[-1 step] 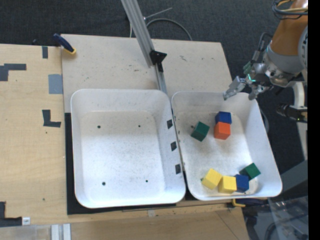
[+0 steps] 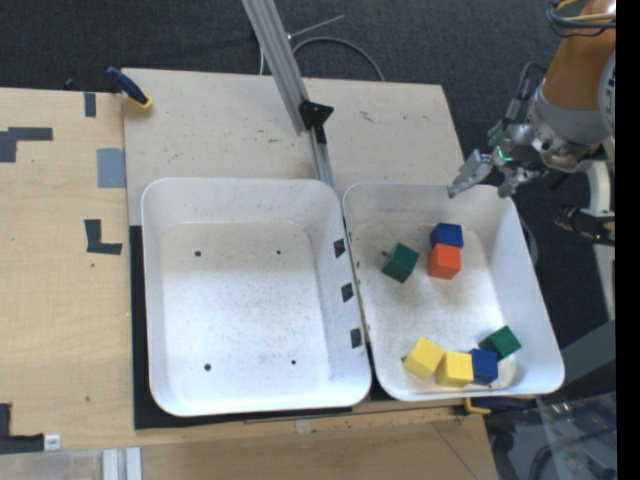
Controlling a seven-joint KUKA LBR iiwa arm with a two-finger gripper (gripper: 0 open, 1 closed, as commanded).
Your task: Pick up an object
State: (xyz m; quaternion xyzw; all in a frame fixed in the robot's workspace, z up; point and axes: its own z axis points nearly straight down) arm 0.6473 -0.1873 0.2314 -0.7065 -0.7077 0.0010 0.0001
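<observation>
dark carpet runs behind the pale counter (image 2: 250,118), which carries two white bins side by side. left bin (image 2: 240,193) has only specks on its floor; right bin (image 2: 525,258) holds all the blocks, and i'd guess they're loose in there so the arm can take whichever it reaches. the claw (image 2: 482,173) hangs over that bin's far rim, near its top right corner, with nothing between its fingers; whether they're spread or closed i can't tell from here. nearest to it sit a blue block (image 2: 447,235) touching an orange block (image 2: 444,261), just below and a little left of the claw, with a green block (image 2: 400,263) beside them. well apart, in the near corner, lie two yellow blocks (image 2: 424,357), another blue and another green.
</observation>
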